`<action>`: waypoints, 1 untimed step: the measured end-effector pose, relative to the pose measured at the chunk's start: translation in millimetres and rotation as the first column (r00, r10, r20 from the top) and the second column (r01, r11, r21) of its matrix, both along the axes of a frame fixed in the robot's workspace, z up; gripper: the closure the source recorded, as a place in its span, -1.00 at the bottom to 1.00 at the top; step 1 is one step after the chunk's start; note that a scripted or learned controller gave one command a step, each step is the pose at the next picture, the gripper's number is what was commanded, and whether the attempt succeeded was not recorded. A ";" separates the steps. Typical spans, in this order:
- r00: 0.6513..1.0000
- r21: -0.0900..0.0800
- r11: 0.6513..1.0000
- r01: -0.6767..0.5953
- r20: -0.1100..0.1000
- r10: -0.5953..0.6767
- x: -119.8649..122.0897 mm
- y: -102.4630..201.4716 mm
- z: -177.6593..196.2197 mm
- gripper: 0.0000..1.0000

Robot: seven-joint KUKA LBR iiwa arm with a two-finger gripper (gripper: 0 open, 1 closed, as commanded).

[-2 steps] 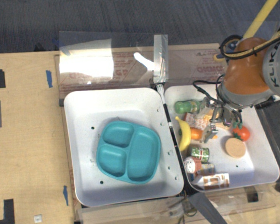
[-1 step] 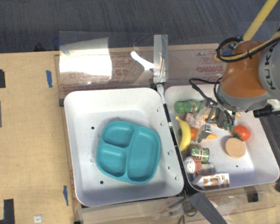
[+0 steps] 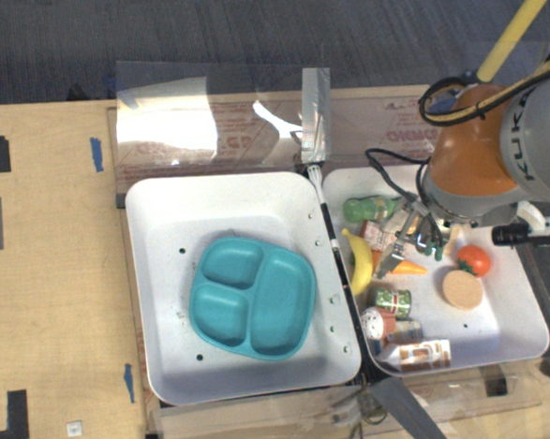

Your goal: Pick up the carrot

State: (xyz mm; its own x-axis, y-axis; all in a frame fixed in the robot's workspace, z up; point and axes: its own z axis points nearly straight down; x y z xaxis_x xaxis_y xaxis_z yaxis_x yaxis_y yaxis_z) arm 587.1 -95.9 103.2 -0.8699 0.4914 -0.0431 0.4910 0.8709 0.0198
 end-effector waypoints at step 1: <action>0.853 0.026 0.853 0.521 -0.003 -0.521 -16.2 6.3 -0.1 -1.00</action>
State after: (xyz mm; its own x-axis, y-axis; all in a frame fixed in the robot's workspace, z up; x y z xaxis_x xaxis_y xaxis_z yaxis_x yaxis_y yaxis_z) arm 570.9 -89.6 103.1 -0.4857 0.8737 -0.0278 0.8727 0.4865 0.0410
